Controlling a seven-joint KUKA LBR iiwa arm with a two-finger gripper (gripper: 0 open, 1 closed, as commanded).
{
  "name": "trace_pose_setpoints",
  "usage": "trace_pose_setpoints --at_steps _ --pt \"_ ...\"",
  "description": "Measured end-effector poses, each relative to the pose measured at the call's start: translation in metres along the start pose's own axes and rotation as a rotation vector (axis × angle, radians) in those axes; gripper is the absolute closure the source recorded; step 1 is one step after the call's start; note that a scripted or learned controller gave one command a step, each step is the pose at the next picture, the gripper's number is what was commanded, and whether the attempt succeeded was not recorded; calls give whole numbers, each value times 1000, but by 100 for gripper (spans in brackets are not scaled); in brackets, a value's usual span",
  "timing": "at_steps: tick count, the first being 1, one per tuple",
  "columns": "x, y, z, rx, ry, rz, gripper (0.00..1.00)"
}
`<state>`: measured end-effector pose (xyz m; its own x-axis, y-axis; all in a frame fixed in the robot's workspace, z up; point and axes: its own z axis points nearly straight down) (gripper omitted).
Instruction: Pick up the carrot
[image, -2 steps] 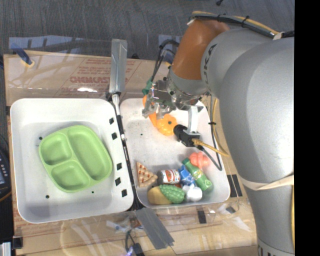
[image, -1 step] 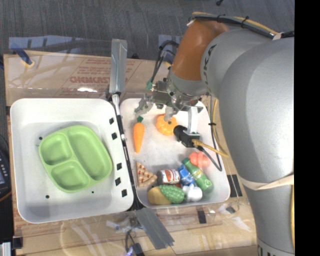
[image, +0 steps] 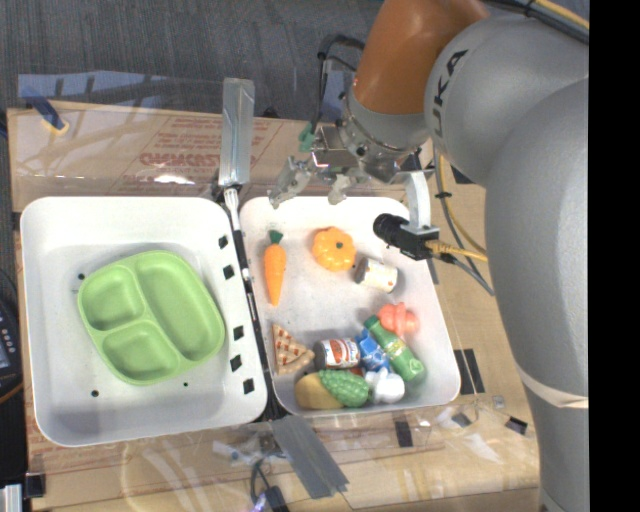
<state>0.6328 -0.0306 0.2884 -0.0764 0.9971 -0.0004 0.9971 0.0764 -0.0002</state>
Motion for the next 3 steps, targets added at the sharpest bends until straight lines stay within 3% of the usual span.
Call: trace_pose_setpoints --at_steps 1,2,3 --pt "-21 23 -56 0 0 -81 0" --pt "-41 -36 40 7 1 -56 0" --pt "-68 -18 131 6 2 -201 0"
